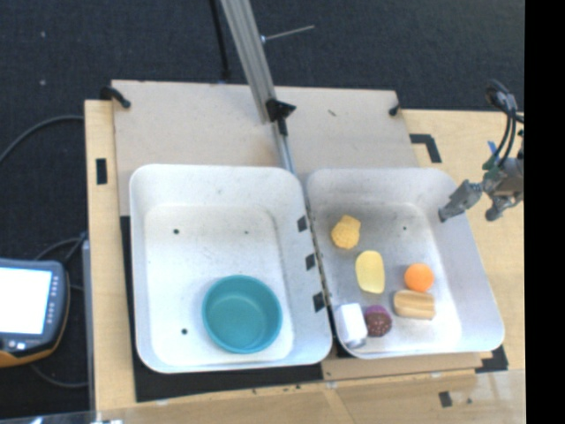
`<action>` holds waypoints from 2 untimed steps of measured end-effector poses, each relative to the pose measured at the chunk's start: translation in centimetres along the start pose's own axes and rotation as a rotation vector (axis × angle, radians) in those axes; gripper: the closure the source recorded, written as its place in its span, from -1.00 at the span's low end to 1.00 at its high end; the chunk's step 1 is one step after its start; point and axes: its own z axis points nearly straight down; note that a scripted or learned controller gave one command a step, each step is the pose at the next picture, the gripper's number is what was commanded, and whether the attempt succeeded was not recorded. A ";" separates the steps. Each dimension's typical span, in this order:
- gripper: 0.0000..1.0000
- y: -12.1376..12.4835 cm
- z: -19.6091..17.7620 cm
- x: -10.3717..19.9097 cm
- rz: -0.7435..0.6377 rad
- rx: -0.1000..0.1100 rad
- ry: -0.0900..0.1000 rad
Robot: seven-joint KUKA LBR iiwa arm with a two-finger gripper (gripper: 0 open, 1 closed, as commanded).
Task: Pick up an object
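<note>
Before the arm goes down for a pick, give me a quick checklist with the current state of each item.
1. Gripper above right bin's right rim: ok.
2. Fingers open: cannot tell.
3. Gripper carrying nothing: ok.
4. Round orange ball reachable from above, just above tan bread roll: ok.
5. Pale yellow oval piece apart from its neighbours: ok.
6. White cylinder and dark purple ball touching: not ok.

We take this for a robotics lab. We see a plywood bench (371, 122) on dark carpet, two white bins (159, 193) under an aluminium mast (247, 42), trailing cables, and a teach pendant (31, 312) at the left.
</note>
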 end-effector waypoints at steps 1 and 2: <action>-1.00 0.0 0.0 0.0 0.000 0.000 0.000; -1.00 0.6 6.0 0.1 0.002 0.006 0.001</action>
